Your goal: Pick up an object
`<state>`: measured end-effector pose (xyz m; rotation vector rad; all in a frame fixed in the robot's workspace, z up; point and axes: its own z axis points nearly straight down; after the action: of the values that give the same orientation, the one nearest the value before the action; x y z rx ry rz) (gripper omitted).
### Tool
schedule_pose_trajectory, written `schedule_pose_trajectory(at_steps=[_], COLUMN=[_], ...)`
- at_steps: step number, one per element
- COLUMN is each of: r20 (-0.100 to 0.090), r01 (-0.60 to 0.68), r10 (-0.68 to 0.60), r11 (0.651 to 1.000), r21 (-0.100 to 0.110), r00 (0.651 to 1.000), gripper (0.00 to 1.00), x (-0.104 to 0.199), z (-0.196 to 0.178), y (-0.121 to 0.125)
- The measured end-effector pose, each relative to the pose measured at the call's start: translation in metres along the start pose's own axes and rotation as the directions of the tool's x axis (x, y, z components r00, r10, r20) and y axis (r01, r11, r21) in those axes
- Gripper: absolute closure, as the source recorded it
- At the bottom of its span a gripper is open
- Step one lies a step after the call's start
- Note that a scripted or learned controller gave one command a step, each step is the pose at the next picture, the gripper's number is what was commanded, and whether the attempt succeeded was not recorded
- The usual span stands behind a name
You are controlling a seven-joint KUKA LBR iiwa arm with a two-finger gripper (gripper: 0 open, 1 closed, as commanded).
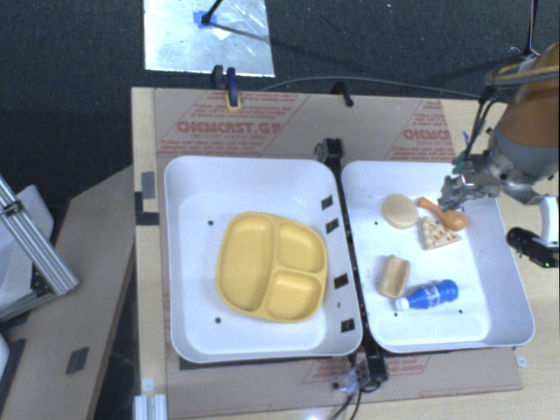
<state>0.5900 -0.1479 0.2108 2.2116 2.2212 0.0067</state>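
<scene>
On a bench with two white bins, the gripper (457,191) hovers just above an orange spoon (441,213) in the right bin (503,322); jaw state cannot be told, nothing lifted, the pick remains undone.

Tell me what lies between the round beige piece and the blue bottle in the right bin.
In the camera view, a tan block lies between the round beige piece and the blue bottle, close beside the bottle.
</scene>
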Motion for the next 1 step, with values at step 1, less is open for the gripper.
schedule_pose_trajectory(at_steps=[1], r20=[0.000], r01=[0.001], r10=[-0.001], r11=[1.000], r21=[0.000], r00=[1.000], gripper=[1.00], x=[-0.0002], z=[-0.0649], y=[0.0039])
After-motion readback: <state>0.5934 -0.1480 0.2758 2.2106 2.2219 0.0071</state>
